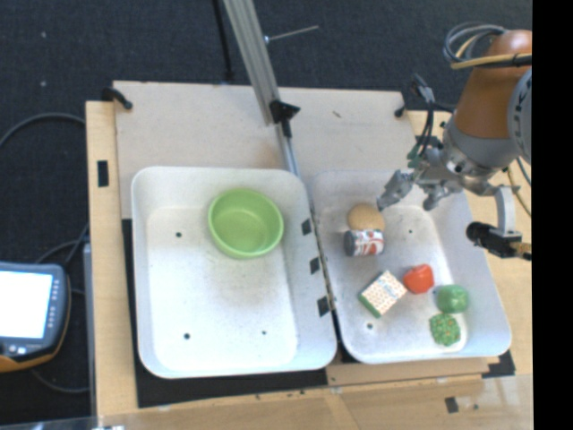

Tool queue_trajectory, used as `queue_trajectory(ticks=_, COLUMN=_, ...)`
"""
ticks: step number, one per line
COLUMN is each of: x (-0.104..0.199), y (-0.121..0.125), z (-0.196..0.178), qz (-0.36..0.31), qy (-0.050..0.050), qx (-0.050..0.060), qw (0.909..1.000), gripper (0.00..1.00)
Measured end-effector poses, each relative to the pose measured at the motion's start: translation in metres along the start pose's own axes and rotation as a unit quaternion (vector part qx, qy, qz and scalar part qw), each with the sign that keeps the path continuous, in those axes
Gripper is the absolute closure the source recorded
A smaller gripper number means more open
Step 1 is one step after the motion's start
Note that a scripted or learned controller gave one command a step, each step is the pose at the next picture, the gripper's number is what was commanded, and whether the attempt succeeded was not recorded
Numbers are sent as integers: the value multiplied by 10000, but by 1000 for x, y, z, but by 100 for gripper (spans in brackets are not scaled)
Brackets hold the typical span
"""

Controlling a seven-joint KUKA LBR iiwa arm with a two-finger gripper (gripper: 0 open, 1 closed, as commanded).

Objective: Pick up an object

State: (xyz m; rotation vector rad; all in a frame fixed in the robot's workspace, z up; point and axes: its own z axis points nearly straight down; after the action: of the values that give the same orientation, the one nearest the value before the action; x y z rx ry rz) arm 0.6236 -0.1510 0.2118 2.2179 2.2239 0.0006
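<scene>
I saw the gripper (414, 192) over the right bin (479, 240) w/ jaws spread, nothing between them; nearest obj, a tan ball (364, 218), sat just below-left, touching a can (364, 242)

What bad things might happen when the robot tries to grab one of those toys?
1. The tan ball touches the small can, so fingers coming down on one might knock the other or make it roll away.
2. The red toy, patterned box and two green toys lie close together, so the gripper could bump a neighbour.
3. The green toys are near the right bin's rim, where fingers could hit the wall.
</scene>
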Motion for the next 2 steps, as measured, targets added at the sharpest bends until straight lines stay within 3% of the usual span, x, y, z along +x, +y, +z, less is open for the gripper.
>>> queue_trajectory(ticks=1, x=0, y=0, z=0, qz=-1, qy=-1, qx=0, qw=10000, gripper=0)
queue_trajectory(ticks=2, x=-9, y=3, z=46, qz=17, qy=-10, qx=22, qw=10000, gripper=0)
